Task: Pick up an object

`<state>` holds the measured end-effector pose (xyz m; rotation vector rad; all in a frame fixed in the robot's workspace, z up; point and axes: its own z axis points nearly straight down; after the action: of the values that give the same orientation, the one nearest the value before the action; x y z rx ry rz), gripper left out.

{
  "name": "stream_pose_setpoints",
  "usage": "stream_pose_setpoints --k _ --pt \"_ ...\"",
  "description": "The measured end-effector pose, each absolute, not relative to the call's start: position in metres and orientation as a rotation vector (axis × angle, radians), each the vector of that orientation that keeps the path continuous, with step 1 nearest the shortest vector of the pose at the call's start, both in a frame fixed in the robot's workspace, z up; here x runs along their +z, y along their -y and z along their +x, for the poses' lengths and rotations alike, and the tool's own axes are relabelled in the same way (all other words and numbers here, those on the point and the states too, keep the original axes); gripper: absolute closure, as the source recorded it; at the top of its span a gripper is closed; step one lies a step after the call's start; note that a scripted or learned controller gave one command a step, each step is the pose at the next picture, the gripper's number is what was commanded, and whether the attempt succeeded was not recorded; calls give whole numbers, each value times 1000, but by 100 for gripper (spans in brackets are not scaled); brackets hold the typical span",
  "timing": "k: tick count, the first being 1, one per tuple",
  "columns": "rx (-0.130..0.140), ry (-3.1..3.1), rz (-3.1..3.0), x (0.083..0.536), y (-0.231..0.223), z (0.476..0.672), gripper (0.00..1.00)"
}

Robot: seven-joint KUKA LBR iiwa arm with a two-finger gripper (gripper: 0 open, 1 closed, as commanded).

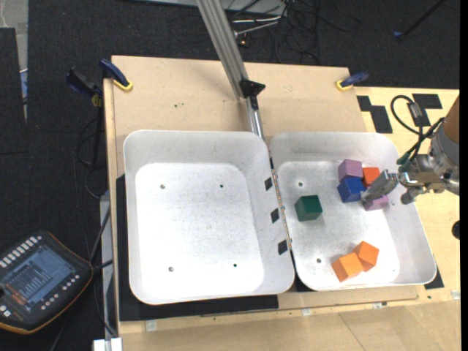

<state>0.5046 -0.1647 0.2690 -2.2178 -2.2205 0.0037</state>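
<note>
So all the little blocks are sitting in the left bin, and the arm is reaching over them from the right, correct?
Not quite. The camera view shows the blocks in the right bin, not the left one: a green block, a blue block, purple and orange ones. The rest holds: the gripper reaches in from the right, above the cluster near the blue block.

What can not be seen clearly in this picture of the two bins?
- Claw: in the camera view it is small and blurred, so its grip cannot be judged.
- Purple block: partly covered by the claw.
- Small orange block: partly behind the claw and blue block.
- Arm: cut off by the right edge.
</note>
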Motion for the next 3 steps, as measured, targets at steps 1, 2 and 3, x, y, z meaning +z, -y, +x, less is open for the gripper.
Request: stream_pose_setpoints --k 1,2,3 --pt "0 2222 -2221 271 165 505 0" --pt "4 2217 -2220 219 164 495 0" --pt "4 2218 -2218 161 159 503 0"
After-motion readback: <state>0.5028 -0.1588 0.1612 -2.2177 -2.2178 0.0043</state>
